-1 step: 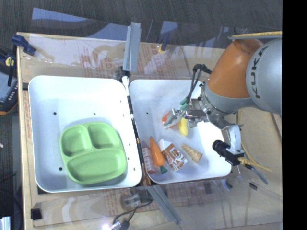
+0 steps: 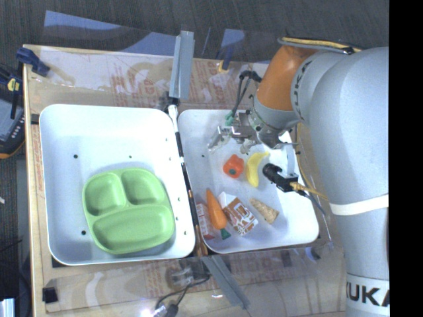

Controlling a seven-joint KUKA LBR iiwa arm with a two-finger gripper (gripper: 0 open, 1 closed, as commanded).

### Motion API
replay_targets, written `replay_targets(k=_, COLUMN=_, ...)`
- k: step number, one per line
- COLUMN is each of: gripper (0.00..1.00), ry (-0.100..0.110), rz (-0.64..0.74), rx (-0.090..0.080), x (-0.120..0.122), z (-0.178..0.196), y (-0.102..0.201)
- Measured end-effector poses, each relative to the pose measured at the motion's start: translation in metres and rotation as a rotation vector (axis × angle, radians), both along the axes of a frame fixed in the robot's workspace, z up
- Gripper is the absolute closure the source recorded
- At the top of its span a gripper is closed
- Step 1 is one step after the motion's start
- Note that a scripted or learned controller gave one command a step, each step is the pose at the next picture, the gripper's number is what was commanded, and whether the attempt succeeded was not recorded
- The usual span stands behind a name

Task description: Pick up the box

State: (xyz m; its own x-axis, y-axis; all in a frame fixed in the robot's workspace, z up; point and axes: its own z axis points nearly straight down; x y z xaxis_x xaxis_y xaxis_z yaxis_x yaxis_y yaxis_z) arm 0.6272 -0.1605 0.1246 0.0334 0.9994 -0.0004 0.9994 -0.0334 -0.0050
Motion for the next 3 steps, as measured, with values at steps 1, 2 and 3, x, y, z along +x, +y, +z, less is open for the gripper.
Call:
replay_targets(k=1, gripper=0.0, ry=-0.002, rz=0.052, rx=-0.001, x=-0.021, z=-0.033, y=0.035)
replay_targets(k=2, gripper=0.0, ry=-0.004, rz=0.074, rx=0.001, x=0.003, z=0.01, y=-0.003)
replay_targets(k=3, gripper=0.0, ry=0.001, rz=0.03, rx=0.001, x=-0.067, z=-0.034, y=0.014)
